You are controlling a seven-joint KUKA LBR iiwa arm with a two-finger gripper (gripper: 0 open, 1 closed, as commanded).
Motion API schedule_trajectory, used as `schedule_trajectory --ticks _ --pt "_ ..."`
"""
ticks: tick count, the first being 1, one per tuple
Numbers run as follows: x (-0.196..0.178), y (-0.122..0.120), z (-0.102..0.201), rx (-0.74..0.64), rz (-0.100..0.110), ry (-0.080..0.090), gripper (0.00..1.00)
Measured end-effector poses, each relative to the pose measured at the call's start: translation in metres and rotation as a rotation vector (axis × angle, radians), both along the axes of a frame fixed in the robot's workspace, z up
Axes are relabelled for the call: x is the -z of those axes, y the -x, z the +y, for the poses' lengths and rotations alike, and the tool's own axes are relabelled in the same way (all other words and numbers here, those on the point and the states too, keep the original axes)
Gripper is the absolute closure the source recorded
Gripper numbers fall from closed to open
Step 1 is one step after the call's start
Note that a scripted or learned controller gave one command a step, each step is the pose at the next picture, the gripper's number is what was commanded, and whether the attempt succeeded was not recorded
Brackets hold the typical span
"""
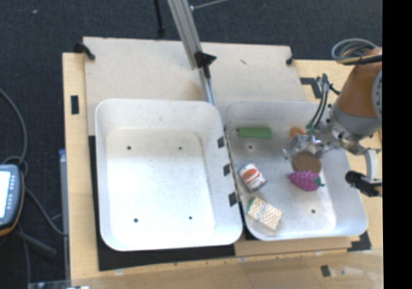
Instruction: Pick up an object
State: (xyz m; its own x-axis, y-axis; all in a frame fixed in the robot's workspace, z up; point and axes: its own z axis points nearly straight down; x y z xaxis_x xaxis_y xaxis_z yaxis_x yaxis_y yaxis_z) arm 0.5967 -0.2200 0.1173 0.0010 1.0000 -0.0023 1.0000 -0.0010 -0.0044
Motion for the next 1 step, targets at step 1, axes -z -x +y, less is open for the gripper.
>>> schedule_trajectory --ticks 1 --pt "0.0127 -0.0022 -0.0026 0.002 -0.011 0.005 0.00"
